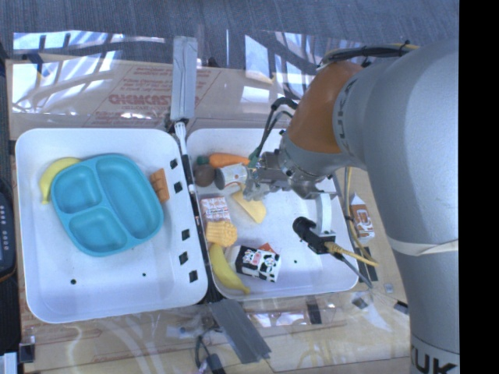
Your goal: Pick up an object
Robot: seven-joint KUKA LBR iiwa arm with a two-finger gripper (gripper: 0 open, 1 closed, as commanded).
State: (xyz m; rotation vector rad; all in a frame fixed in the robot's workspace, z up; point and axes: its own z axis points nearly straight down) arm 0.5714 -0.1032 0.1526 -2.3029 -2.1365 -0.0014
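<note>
The bench (pixel 117 100) carries two white bins; nearest the camera in the right bin (pixel 327 280) lie a banana (pixel 226 268) and a small black-and-white carton (pixel 258 262). Farther in, the pincer (pixel 253 184) hangs low over a pale yellow wedge (pixel 251 207), which sits just on its near side, its long axis running diagonally. Whether the pincer is apart or together I cannot tell; beyond it lie a grey can (pixel 228 176) and a carrot (pixel 228 160).

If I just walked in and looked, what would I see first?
Probably the big grey robot arm with its orange band, reaching in from the right so its gripper sits over the right bin, near a yellow wedge and a carrot. Next, the bright blue divided plate in the left bin, with a yellow banana peeking out at its upper left edge.
</note>
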